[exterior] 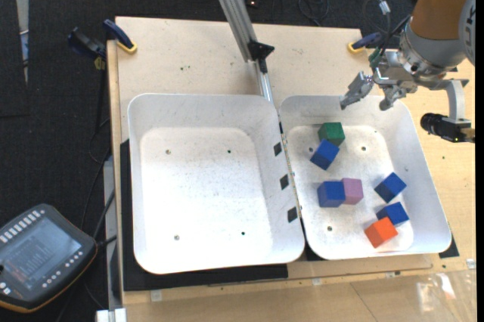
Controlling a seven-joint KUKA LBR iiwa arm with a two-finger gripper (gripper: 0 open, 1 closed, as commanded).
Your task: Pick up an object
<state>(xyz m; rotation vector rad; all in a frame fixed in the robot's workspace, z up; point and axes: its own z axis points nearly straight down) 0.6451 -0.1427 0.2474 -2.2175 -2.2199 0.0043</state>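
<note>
The gripper point(372, 94) hangs above the far edge of the right bin point(423, 162), its two fingers spread apart with nothing between them. Below it in that bin sit a green cube point(331, 133) touching a blue cube point(324, 154), another blue cube point(330, 193) against a purple cube point(352, 190), and two more blue cubes beside an orange cube point(380, 231).

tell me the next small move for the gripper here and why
Probably lower the gripper forward and down toward the green cube. The gripper hangs open above the far rim of the right bin with nothing between its fingers, so no pick has begun. The green cube is the nearest block, though it touches a blue cube, so the fingers should straddle its free sides.
</note>
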